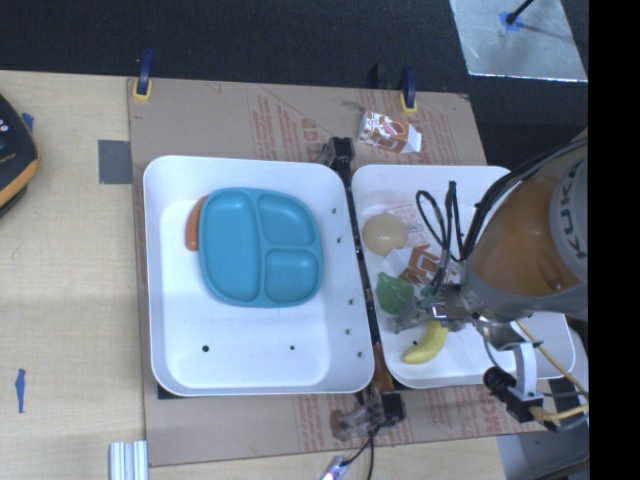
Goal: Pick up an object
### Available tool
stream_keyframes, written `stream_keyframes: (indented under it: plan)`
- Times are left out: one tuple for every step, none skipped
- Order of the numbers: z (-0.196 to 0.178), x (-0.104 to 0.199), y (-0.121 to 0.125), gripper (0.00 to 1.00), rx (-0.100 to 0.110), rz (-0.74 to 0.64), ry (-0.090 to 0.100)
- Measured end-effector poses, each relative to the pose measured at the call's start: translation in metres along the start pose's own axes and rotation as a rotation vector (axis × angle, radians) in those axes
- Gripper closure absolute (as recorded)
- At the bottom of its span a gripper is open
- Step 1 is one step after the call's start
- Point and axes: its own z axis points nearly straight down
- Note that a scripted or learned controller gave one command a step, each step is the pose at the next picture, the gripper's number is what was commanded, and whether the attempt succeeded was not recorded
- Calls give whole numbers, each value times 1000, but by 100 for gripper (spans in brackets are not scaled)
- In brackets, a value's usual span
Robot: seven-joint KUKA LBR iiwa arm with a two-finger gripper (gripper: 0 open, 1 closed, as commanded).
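Count: two shallow white plastic bins side by side on a brown cardboard sheet (250, 118), which lies on the light wood bench (60, 298).

Left bin (175, 353): one blue three-compartment plastic tray (262, 246), lying flat in the upper half. One orange object (192, 224) pokes out from under the tray's left edge; mostly hidden, can't tell what it is.

Right bin (400, 183), four loose items visible:
- one pale beige round object (384, 234), upper left area
- one green crumpled-looking object (392, 294), just below the beige one
- one yellow banana-shaped toy (426, 345), near the bin's lower edge
- one orange-and-white printed packet (424, 264), partly covered by the arm's black cables (440, 218)

Outside the bins: one small red-and-white wrapper (390, 133) on the cardboard above the right bin, two blue-and-yellow clamps (143, 75) on the cardboard's top edge, one yellow-and-black device (14, 158) at the left edge of the bench.

Gripper (428, 308): down inside the right bin, sitting between the green object and the banana toy, close to both. The arm's grey and orange body covers most of it. Finger opening: cannot tell. Nothing visibly between the fingers, and contact with either item can't be confirmed.
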Motion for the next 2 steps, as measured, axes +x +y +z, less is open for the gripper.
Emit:
stream_keyframes:
  plan:
    - [-10, -1, 0, 100, 1, -5, -1]
    - [-101, 42, 55, 100, -3, 1, 0]
